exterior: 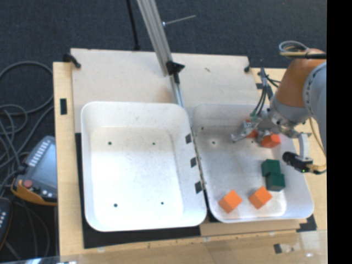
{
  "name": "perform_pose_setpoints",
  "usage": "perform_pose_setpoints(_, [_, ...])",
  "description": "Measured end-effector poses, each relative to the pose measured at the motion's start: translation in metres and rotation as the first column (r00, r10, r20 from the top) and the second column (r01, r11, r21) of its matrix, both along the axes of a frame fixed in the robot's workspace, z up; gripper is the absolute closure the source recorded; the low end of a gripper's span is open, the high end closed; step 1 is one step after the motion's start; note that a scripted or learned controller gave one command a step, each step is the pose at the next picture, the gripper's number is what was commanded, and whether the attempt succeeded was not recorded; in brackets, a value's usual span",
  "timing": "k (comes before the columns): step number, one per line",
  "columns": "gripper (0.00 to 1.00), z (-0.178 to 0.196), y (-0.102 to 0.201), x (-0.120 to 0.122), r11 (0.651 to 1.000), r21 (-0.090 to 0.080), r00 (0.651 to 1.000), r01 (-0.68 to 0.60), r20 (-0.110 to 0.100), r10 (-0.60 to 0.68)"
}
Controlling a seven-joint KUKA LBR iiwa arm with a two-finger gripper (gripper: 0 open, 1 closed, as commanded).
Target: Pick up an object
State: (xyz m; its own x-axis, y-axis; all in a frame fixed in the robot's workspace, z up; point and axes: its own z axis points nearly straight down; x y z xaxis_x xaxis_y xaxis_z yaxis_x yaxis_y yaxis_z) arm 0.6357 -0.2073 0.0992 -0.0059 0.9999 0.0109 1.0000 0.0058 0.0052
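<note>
The right bin (217,113) holds several small blocks. A red-orange block (270,141) lies near its far right side. My gripper (254,132) hangs low over the bin just left of that block, close to it or touching it. A dark green block (270,167) and a second green one (275,181) lie together nearer the right wall. Two orange cubes (230,201) (260,197) sit by the front edge. The grey arm with its orange band (294,84) comes in from the right.
The left bin (88,117) stands beside the right one, with a narrow gap between them. An aluminium post (157,32) rises slanting from behind the bins. Cables and a hand pendant (38,169) lie off the bench at the left.
</note>
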Motion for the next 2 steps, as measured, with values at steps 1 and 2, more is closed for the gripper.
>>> perform_pose_setpoints(1, [0.00,-0.001,0.009,0.032,1.000,-0.011,0.996,0.019,-0.084,-0.020])
perform_pose_setpoints(2, [0.00,-0.001,-0.006,0.033,1.000,0.024,0.996,0.017,-0.090,-0.015])
